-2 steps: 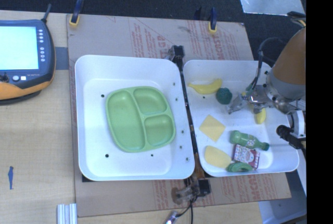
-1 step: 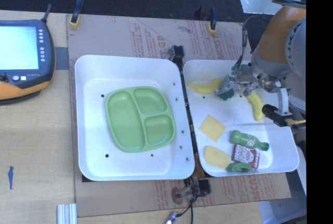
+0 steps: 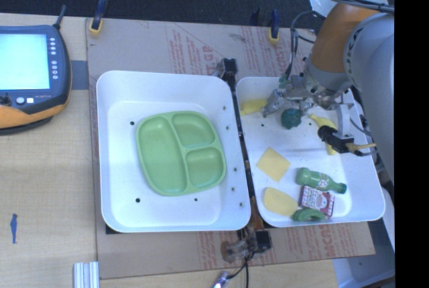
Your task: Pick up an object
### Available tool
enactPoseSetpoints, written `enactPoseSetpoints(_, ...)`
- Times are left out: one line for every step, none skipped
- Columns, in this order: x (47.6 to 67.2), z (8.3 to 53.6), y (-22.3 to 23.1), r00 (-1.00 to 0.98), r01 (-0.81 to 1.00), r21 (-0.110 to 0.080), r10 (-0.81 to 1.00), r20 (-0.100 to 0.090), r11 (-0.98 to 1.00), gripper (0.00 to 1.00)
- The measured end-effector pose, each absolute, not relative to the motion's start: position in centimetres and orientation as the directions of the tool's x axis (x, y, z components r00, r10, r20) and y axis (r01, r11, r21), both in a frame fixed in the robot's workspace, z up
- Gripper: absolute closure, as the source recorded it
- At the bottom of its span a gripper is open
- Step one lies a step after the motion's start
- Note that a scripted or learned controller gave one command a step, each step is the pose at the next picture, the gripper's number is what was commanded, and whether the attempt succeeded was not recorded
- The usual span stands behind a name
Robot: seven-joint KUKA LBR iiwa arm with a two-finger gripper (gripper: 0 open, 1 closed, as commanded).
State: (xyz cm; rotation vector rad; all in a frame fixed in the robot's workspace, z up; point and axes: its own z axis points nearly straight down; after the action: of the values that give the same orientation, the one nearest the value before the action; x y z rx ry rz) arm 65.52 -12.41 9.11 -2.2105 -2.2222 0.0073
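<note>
Gripper (image 3: 289,100) hangs near the right bin's (image 3: 365,209) back wall, its finger spread impossible to judge; a teal ball (image 3: 291,118) sits just beneath it, open floor toward the yellow slices (image 3: 273,164).

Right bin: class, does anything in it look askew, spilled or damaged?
Nothing looks spilled or broken. The right bin holds loose toys lying at odd angles: a green bottle on its side, two yellow wedges flat. The gripper sits above a teal object. The green tray lies slightly rotated.
</note>
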Motion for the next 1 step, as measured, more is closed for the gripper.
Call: enactPoseSetpoints(65.55, 9.14, -10.85, -0.005, 1.0, -0.007, 1.0, 0.001, 0.005, 0.0)
